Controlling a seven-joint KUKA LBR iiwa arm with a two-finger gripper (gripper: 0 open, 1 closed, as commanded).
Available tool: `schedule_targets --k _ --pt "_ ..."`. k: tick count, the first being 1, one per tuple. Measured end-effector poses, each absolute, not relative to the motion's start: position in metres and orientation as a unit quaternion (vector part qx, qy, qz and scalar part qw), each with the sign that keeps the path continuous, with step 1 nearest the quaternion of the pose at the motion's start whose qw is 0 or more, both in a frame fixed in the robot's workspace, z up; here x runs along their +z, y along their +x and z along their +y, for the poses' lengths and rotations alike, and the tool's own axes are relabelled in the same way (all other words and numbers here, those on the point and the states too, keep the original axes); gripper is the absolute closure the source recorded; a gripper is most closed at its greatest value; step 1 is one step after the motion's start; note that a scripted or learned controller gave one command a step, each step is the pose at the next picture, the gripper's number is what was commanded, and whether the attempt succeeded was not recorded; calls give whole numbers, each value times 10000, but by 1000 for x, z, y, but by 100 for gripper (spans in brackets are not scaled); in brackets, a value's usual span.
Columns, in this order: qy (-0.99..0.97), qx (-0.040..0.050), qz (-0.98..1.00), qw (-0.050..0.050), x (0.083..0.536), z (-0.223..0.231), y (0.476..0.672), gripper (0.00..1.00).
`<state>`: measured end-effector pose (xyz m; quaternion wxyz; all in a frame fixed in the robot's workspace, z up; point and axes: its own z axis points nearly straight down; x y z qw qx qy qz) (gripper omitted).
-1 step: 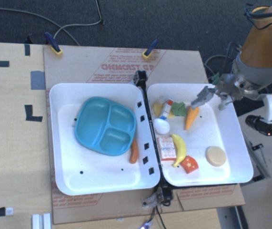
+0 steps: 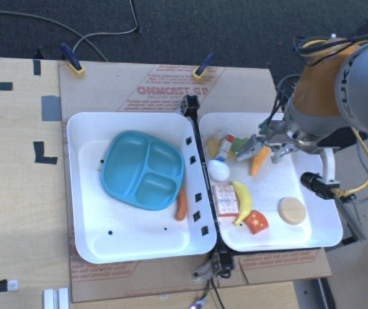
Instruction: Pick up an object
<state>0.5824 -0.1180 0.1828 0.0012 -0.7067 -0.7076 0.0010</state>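
Note:
My gripper (image 2: 265,149) is over the upper middle of the right bin (image 2: 312,237). An orange carrot (image 2: 258,162) sits between its fingers, pointing down and to the left, and the fingers are shut on it. Just left of it lie a small bottle with a red cap (image 2: 225,141), a yellow piece (image 2: 213,147) and a green piece (image 2: 240,145). Lower in the same bin are a white ball (image 2: 219,170), a small printed box (image 2: 225,200), a banana (image 2: 242,202), a red piece (image 2: 256,222) and a tan round disc (image 2: 292,210).
The left bin (image 2: 87,237) holds a blue divided plate (image 2: 143,170) and an orange stick-shaped item (image 2: 181,206) by its right wall. A black clip strip (image 2: 200,172) runs along the divider between the bins. The arm's cables (image 2: 329,188) hang over the right bin's right side.

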Motion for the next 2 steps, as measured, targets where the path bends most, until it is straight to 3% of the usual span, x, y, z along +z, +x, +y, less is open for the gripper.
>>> schedule_targets --k 1,2 --pt "-7083 -19 -7059 -79 114 -109 587 0" --pt "-7101 -59 -7039 -164 109 -106 570 0"
